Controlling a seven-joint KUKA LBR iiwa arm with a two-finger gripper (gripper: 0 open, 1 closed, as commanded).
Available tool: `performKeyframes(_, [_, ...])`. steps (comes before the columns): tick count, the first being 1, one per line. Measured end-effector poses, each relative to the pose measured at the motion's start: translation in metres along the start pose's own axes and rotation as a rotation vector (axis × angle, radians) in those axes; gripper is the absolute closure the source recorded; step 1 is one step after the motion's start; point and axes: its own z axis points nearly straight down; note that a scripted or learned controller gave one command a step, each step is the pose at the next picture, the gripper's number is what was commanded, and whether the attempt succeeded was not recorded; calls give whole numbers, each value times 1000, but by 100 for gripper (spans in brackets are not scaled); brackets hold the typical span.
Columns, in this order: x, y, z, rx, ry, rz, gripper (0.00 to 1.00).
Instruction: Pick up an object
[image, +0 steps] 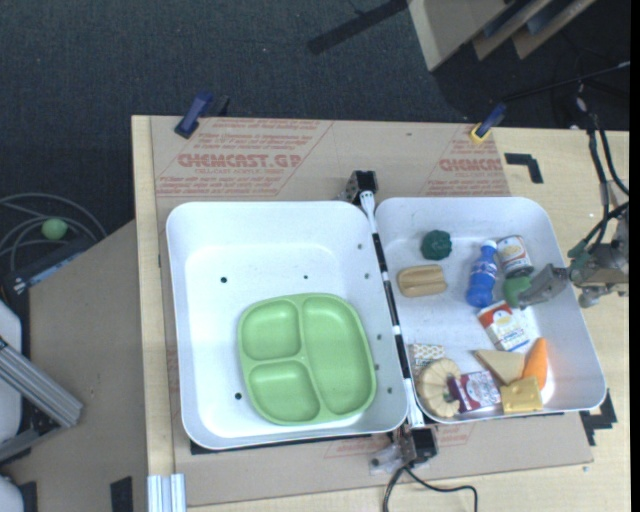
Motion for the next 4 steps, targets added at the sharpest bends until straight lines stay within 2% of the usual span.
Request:
performKeyframes(1, [37,97,129,2,1,-1,0])
performKeyframes(2, [53,99,156,-9,-2,0,0])
performKeyframes(3, [53,98,148,-8,-2,0,100])
performKeyframes(4, [120,37,62,0,1,-2,100])
